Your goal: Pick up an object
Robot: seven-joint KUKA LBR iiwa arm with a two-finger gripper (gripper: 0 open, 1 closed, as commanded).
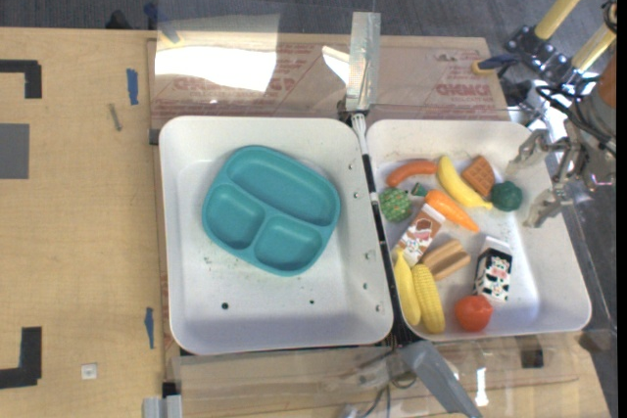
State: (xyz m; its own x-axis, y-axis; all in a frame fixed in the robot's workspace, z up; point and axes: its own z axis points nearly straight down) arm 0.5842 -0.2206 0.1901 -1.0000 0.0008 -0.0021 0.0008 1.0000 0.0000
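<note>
The right bin [563,294] holds several toy foods: a banana [457,182], a brown waffle [480,175], a green ball [506,197], a carrot [452,209], broccoli [395,205], a corn cob [428,298], a red tomato [473,311] and a cow-print carton [495,275]. My gripper [537,177] hangs at that bin's right rim, just right of the green ball. It is open, with nothing between its metal fingers.
A teal divided plate [271,209] lies in the left bin [186,308]. A clear upright panel [363,64] stands behind the divide between the bins. Cables and yellow struts crowd the upper right corner.
</note>
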